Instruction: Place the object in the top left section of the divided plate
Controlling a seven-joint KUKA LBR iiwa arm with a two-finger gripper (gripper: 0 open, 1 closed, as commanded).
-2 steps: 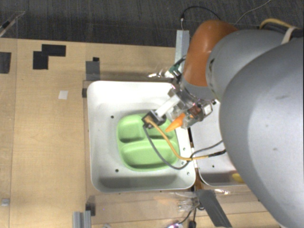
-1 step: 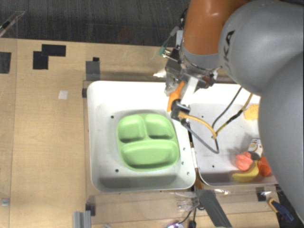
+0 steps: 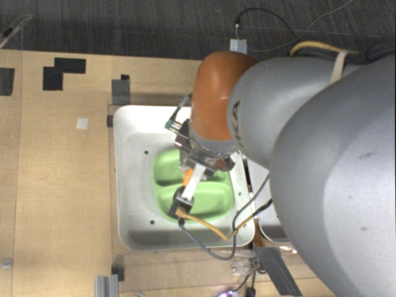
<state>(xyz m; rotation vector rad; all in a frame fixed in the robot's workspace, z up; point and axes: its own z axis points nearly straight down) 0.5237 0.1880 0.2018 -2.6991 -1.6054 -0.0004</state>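
Hovering over the green divided plate in the left bin, the hand is being masked by the wrist; its state cannot be told. An orange object is being glimpsed beneath it, judged small and light, best taken across its middle.

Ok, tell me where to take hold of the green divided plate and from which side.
Take the green divided plate by its raised left rim, coming down from above on the view's left side. It lies flat in the white bin, so only the rim offers an edge to pinch, and the arm covers its right part. This is a judgement from one view.
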